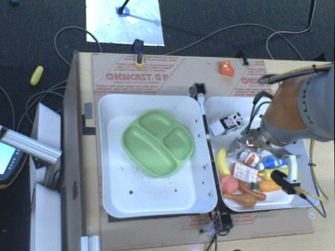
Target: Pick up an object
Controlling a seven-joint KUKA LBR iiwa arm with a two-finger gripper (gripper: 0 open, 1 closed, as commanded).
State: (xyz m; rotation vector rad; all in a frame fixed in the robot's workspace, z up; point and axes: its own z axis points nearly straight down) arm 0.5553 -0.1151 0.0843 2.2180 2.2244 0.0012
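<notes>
1. The grey arm (301, 109) with its orange band reaches in from the right and bends down over the right bin (220, 111), where the pile of toys lies.
2. The jaws (255, 144) sit low in that bin, just above the clutter; the wrist hides them, so I cannot tell whether they are open or closed, and nothing can be seen held between them.
3. Likely targets are all in the right bin: a small red-and-white carton (249, 156) right under the wrist, a yellow banana (223, 161) near the divider, a white packet with red print (245, 172), a blue-and-white bottle (272, 162), a pink ball-like toy (229, 184), an orange carrot-like piece (268, 186), and a black-and-white toy (231, 122) toward the far end.
4. The left bin (112, 192) holds a green divided plate (157, 141), well apart from the arm.
5. An orange block (226, 68) and a yellow-and-blue clamp (138, 53) rest on the tabletop (172, 75) beyond the bins.
6. Judged progress: the arm is at the pile, in the descent or grasp stage. No object appears lifted, so the pick-up itself looks not yet done; securing one item and raising it clear of the bin remain.
</notes>
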